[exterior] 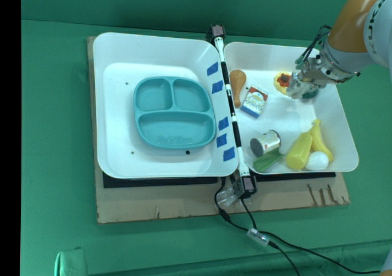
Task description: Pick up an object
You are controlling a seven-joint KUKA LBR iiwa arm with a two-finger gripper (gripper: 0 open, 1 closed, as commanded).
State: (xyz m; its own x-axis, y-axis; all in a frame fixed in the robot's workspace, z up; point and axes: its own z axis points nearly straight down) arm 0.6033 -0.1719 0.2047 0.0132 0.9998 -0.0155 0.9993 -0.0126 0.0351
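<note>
So from where I'm standing, the arm (361, 21) comes in from the right and its hand (301, 87) is down in the right bin (343, 128), near the bin's far side. It sits right over a small yellow and red toy (282, 80), some kind of pretend food, and seems to be touching or at least crowding it. Whether the hand is actually gripping it, honestly can't tell: the business end is a blur of grey metal and I can't make out how wide it's spread.

The rest of the right bin is pretty cluttered. There's a brown drumstick-looking piece (237, 82) up against the divider side, and just beside it a small white and blue box (254, 101) with a red patch. Closer to the near edge, a silver can (264, 143) lies on its side with a green cucumber-ish thing (267, 160) touching it. Over in the near right corner, a yellow bottle (300, 149), a banana (321, 140) and a white egg (317, 161) are all bunched together.

The left bin (116, 103) has a teal divided plate (174, 112), three compartments, lying flat in the middle. Blue tape squares (212, 69) run along the seam between the two bins. Both bins sit on a cardboard sheet (153, 210) on the green tabletop (55, 146), with a cable (275, 247) trailing off the front.
</note>
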